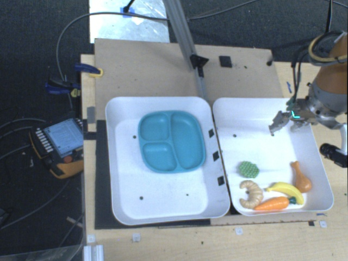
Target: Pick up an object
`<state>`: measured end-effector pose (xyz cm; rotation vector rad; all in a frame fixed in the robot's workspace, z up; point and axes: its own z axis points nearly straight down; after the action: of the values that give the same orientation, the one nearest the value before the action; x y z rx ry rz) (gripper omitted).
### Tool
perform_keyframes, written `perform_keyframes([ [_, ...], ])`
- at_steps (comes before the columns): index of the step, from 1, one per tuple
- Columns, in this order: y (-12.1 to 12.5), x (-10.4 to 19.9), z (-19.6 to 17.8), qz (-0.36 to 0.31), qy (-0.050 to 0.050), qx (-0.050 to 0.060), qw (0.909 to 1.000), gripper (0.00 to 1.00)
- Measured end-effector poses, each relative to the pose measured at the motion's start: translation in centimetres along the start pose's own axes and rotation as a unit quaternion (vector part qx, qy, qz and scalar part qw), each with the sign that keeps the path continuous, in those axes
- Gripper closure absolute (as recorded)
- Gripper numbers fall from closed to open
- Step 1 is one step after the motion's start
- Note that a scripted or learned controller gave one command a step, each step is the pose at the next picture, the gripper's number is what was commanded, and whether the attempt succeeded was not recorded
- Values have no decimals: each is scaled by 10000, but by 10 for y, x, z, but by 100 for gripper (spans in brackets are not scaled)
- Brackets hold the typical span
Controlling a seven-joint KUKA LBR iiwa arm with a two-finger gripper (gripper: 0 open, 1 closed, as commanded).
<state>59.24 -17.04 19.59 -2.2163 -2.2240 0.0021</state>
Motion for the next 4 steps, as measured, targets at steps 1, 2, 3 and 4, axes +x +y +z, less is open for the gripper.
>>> perform_keyframes([
  [1,1,0,-2,-3,-4,-20,10000,0],
  [2,6,4,59,-6,-3,-8,10000,0],
  [3,6,4,110,5,-5,-11,10000,0],
  [4,8,4,96,-2,-10,-39,10000,100],
])
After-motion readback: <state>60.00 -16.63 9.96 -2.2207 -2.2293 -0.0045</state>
